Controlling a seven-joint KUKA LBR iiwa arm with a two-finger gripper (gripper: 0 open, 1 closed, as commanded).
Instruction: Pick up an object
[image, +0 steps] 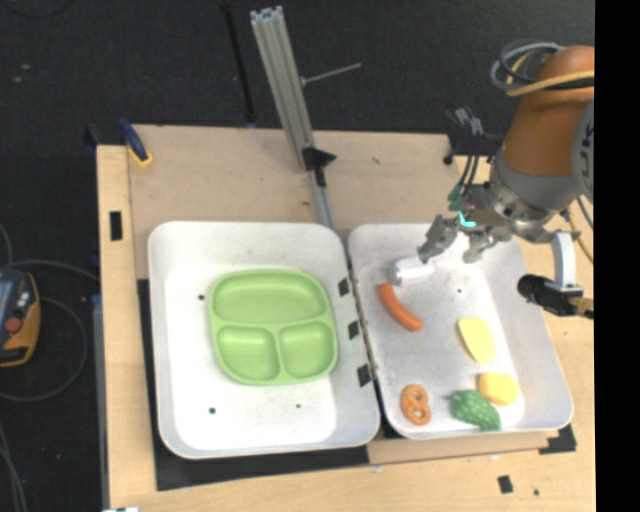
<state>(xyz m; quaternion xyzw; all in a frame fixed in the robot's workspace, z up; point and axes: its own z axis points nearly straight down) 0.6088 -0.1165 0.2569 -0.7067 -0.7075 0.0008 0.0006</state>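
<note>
Lying in the right bin (535, 330): one carrot (400, 307), one pretzel (415, 403).

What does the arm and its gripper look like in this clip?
The arm is grey with a broad orange band above the wrist, and looped cables sit at its top. The gripper is grey metal with two fingers, and a small teal light glows near its base.

**Even overhead light, soft picture**

Light falls evenly from above, bright on the two white bins (170, 300) and dim on the dark floor beyond the desk (220, 170). Shadows are short and faint, close under the green tray (272, 327). No strong glare. Fine detail is soft and grainy throughout.
</note>
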